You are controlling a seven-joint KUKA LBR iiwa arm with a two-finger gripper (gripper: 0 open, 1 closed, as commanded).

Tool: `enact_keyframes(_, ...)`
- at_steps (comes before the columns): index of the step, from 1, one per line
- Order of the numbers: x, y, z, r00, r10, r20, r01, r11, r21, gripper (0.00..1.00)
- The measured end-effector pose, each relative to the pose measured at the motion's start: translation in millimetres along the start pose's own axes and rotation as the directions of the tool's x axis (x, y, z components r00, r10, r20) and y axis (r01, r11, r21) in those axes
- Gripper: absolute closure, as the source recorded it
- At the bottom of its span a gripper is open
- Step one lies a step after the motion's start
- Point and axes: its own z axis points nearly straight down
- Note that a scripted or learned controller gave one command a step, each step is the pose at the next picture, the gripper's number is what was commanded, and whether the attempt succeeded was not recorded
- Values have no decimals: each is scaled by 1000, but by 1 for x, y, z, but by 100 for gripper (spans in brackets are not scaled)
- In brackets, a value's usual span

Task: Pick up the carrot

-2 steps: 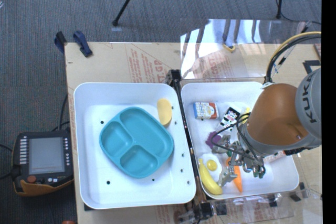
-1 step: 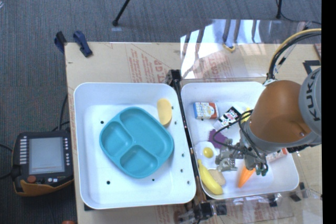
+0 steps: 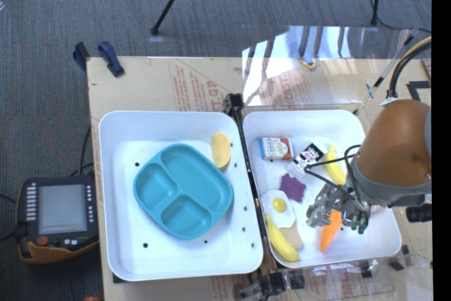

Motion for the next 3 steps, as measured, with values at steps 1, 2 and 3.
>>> enact_keyframes(1, 20, 65, -45, 972, 235, 0, -235, 972, -1, 100)
enact_keyframes(2, 4, 25, 41, 998, -59, -6, 59, 998, 1, 100)
enact_keyframes(3, -5, -9, 7, 1000, 31, 0, -31, 1000, 0, 100)
